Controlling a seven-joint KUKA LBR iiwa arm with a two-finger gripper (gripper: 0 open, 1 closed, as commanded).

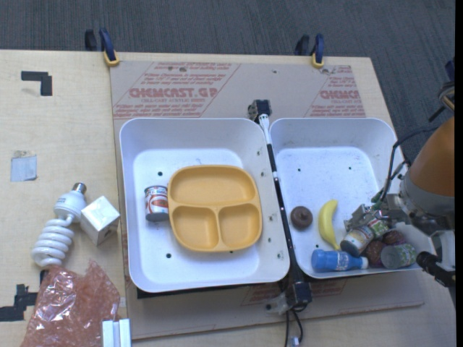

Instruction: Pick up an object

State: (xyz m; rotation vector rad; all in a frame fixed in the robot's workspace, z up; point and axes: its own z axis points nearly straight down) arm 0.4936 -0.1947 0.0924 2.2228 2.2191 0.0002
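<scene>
The right bin (325, 139) holds a yellow banana (329, 223), a brown chocolate donut (301, 217), a blue bottle (336, 260) lying on its side, a small green-labelled jar (361, 238), a dark red fruit (377, 251) and a pale greenish bottle (398, 256). My gripper (367, 215) reaches in from the right and hangs low at the bin's right side, just above the jar and right of the banana. The cluster of objects partly hides its tip.
The left bin (137, 150) holds a yellow divided tray (215, 207) and a small can (155, 202) at its left. On the bench left of the bins lie a spiral light bulb (58, 230), a white cube (100, 218) and a pink plastic bag (69, 309).
</scene>
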